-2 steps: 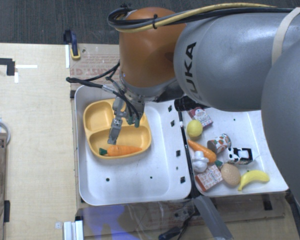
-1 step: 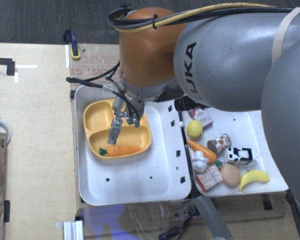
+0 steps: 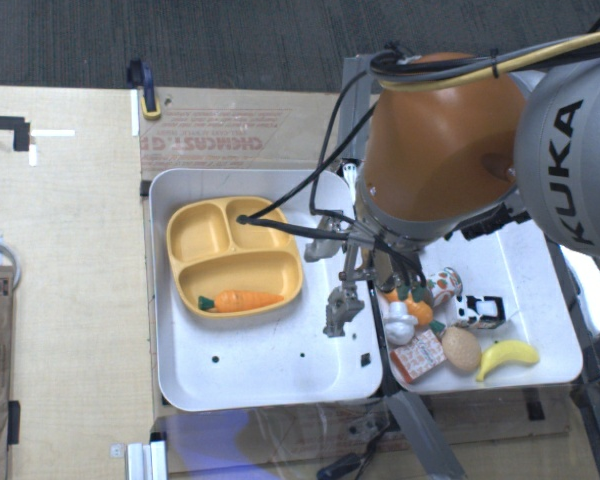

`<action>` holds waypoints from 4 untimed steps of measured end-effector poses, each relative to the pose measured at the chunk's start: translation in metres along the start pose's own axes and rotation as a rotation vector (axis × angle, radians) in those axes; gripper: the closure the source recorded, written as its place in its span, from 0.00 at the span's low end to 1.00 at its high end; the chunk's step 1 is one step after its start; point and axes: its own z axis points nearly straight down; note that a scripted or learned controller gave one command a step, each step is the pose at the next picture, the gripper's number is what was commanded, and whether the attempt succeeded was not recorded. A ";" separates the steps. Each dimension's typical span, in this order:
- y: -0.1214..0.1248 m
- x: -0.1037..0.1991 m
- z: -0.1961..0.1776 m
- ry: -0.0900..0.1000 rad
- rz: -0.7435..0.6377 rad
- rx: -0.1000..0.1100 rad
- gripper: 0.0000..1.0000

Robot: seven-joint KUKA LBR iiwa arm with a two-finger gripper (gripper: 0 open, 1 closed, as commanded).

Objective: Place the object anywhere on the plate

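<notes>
An orange toy carrot (image 3: 242,300) with a green top lies in the long front compartment of the yellow divided plate (image 3: 220,230), which rests in the left bin (image 3: 180,368). My gripper (image 3: 342,310) hangs over the right side of that bin, a little right of the plate and apart from the carrot. It is open and there is nothing between its fingers. The arm's large orange band (image 3: 435,138) covers the gap between the bins.
The right bin (image 3: 550,268) holds several small toys bunched at its front left: a yellow banana (image 3: 508,356), a tan egg (image 3: 461,349), a red and white box (image 3: 417,357), a black and white piece (image 3: 480,311). A black cable (image 3: 280,226) crosses the plate's far right corner.
</notes>
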 end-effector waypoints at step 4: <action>0.091 -0.178 0.028 -0.002 0.281 0.000 1.00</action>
